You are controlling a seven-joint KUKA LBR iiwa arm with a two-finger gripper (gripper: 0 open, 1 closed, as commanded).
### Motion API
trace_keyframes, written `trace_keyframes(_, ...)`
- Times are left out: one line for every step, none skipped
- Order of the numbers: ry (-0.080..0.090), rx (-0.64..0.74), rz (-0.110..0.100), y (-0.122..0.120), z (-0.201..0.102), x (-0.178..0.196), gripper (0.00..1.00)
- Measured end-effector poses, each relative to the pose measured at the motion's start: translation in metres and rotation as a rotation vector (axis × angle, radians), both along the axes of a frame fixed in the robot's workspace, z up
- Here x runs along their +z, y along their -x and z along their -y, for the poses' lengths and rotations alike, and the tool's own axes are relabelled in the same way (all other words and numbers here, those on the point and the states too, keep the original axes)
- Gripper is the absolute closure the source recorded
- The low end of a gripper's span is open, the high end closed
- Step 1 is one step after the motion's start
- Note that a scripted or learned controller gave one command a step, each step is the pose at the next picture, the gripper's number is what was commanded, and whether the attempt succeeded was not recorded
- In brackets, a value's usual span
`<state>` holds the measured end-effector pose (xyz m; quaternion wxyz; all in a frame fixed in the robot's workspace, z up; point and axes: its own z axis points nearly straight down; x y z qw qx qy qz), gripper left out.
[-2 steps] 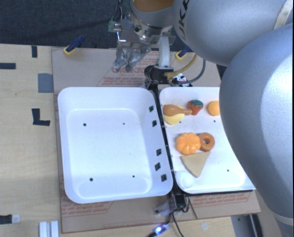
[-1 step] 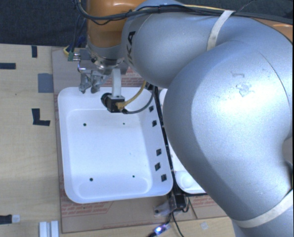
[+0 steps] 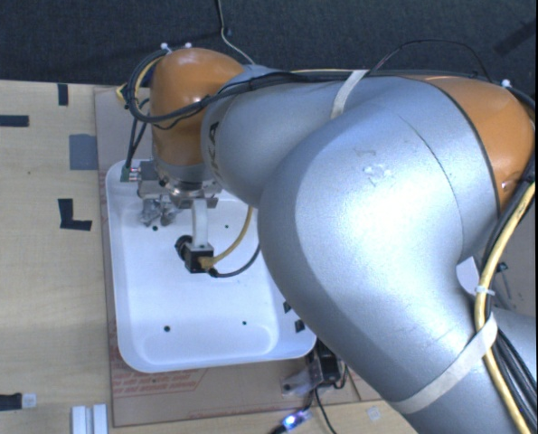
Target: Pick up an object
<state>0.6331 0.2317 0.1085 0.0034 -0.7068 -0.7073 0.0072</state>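
My gripper hangs low over the far left corner of a shallow white bin, close to its floor. Its metal tip is small and partly hidden under the orange wrist band. A black connector on a yellow and black cable dangles from the wrist just right of the gripper, over the bin floor. The floor I can see bears two small dark dots.
The bulky grey arm crosses from the right and hides everything right of the bin's middle. The bin rests on a cardboard sheet on a wooden bench with black tape marks. A cable hangs from above.
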Motion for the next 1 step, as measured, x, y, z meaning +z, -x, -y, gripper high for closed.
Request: trace_keyframes(-0.009,0.002,0.027,-0.0312,-0.0023,0.1364,1.00)
